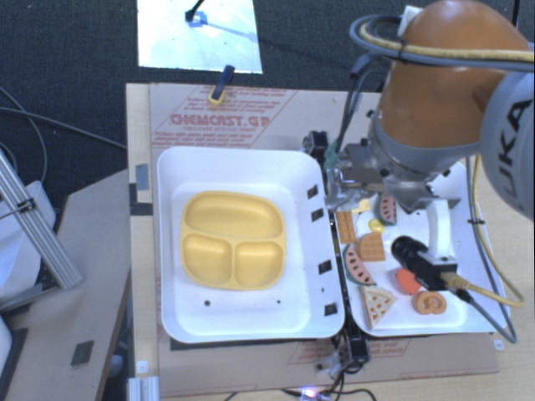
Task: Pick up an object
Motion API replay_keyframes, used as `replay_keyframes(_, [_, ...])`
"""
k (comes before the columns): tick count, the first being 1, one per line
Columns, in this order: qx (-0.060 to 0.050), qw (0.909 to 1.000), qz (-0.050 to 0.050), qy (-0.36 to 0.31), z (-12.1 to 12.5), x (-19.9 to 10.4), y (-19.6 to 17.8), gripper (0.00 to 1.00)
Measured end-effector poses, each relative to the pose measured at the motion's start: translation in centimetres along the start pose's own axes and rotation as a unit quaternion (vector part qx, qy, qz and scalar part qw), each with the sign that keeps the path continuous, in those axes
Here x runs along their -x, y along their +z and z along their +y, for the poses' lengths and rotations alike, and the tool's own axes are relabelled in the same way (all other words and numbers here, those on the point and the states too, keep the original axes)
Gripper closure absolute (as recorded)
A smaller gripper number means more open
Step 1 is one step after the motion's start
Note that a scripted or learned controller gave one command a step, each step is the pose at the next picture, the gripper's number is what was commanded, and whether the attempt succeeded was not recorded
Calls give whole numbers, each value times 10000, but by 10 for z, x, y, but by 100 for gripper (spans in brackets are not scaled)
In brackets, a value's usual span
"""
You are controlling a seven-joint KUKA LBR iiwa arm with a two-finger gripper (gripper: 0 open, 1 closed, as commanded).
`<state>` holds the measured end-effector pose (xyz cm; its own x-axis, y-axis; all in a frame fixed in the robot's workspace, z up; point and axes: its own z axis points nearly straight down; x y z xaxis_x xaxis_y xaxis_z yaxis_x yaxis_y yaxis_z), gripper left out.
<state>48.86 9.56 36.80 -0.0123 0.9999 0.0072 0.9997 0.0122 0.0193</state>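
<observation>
The arm [443, 82] hangs low over the far end of the right bin [418, 326]. Its bulk hides the jaws, so I cannot tell whether they are wide or narrow, or whether they hold anything. The pickings lie crowded in that bin: a cracker [371, 246] touching a melon slice [358, 267], a pizza slice [378, 304] near a pretzel [429, 304], and a wafer [343, 224] hard against the wall beside the left bin [242, 161]. My worry is that a descent onto that huddle nips two pieces or skids off a flat one. By the wall, the jaws could strike the rim. Open room lies in the left bin, around the tray [234, 239].
</observation>
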Motion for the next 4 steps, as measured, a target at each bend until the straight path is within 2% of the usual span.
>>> replay_keyframes(1, [-68, 10000, -34, 6, -1, 4, -3, 100])
replay_keyframes(2, [-60, 10000, -34, -28, 0, 3, -13, 100])
replay_keyframes(3, [-173, 9998, -47, 17, -8, -44, 156, 100])
replay_keyframes(4, [-61, 9999, -41, 87, -3, 32, 94, 100])
